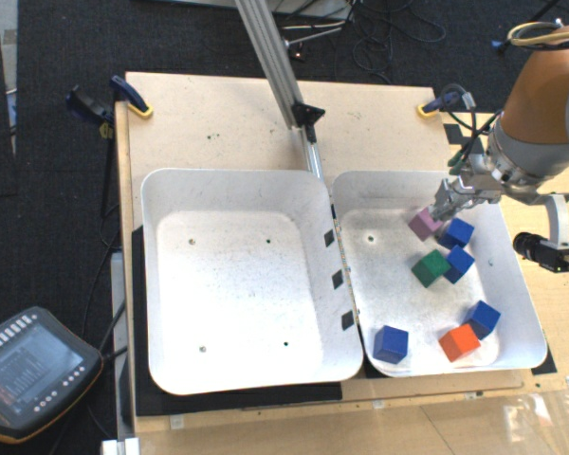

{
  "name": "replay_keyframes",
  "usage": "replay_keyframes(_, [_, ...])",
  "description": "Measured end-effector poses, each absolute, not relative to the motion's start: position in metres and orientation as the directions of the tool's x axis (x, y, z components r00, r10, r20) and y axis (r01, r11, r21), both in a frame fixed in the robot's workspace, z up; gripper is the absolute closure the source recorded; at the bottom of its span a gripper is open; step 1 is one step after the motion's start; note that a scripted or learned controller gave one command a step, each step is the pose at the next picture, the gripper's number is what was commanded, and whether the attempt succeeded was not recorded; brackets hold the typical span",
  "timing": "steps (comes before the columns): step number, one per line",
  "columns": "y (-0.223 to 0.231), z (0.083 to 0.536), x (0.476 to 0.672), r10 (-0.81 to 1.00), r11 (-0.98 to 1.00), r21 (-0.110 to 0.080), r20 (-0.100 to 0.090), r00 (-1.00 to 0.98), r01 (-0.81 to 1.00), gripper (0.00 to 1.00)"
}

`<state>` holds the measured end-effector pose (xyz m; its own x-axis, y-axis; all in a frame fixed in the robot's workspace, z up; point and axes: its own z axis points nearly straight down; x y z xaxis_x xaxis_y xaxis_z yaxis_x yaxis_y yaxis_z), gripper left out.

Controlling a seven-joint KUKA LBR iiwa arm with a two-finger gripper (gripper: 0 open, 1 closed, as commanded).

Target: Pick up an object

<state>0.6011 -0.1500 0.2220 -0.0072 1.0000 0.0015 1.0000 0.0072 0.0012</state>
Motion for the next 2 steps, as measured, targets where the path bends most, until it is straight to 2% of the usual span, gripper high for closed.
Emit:
replay_keyframes(1, [-0.089, 0.226, 0.594, 1.000, 0.009, 0.000, 0.003, -0.009, 1.000, 1.00])
replay_keyframes(2, [-0.040, 0.218, 0.577, 1.000, 0.008, -0.002, 0.002, -0.008, 1.000, 1.00])
